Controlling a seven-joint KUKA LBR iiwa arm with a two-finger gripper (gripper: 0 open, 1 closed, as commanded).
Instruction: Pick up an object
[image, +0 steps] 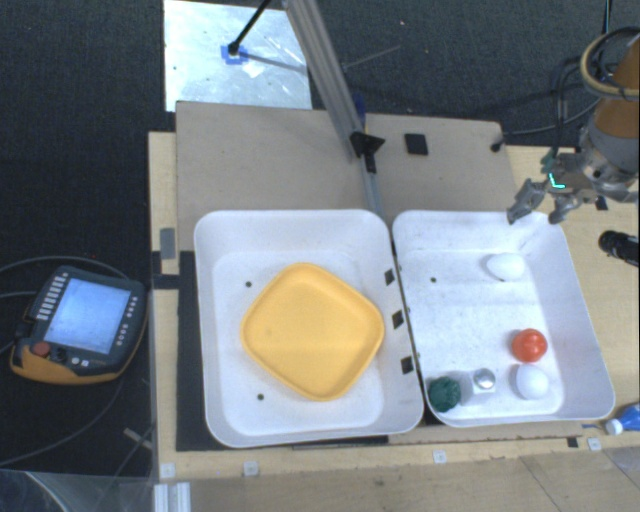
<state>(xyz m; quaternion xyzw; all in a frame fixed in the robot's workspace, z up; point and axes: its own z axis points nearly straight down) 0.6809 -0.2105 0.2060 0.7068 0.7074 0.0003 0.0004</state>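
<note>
1. The end effector (541, 203) hangs over the far right rim of the right bin (575, 290), its two fingers spread apart with nothing between them. The step in hand looks like the approach, with no object picked yet.

2. The nearest candidate is the white egg-shaped object (505, 266), lying alone on the bin floor in the far part of the right bin, just inward of the end effector. It would be my choice: it has open floor on every side, so the fingers can come down without bumping anything.

3. To do it well, centre the open fingers over the widest part of the egg-shaped object, come straight down until the fingertips reach near the floor, then close slowly. A smooth rounded shape is likely to squirt out if the fingers close off-centre or too high.

4. The other objects sit together at the near end of the same bin: an orange ball (529, 345), a white ball (531, 381), a small silvery piece (484, 379) and a dark green lump (445, 391) against the near left corner. They lie close to one another and to the walls, so a grasp there seems harder.

5. The left bin (215, 300) holds a yellow square plate (313, 330), flat and wide, probably a poor fit for two fingers.
</note>
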